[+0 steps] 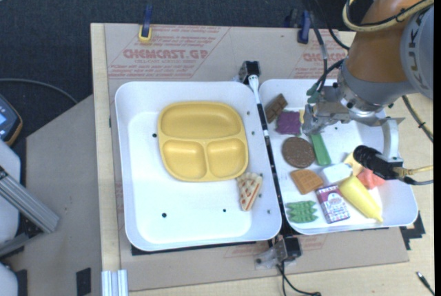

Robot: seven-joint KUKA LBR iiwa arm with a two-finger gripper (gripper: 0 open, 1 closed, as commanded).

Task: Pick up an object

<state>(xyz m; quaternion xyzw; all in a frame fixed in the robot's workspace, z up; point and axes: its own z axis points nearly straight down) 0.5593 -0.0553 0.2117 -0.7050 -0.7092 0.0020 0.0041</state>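
Orange-banded grey arm (386,26) stands highest, hence closest to the lens, at upper right of frame. Its gripper (315,124) sits low over the upper middle of the right-hand shallow white bin (351,226). Whether it is spread or closed cannot be told, and nothing is seen held.

Just below it lies a slim green plastic stick (321,149). Just left is a purple block (288,122), and beyond that a dark brown rectangular bar (276,107). A round brown disc (298,151) lies just beside the stick.

Lower in frame:
- tan square cracker (306,181)
- white block (337,173)
- yellow cone-shaped piece (362,196)
- small red-and-white carton (333,205)
- green pod-like piece (301,211)

The left-hand white bin (138,171) holds a yellow three-compartment plate (203,140) and a tan wedge (249,190).

Risks, as judged: no object is secured yet. Crowding is the main hazard, since a descent among stick, block and disc may land on two at once or push one aside instead of gripping it. The narrow stick may roll or slip out.
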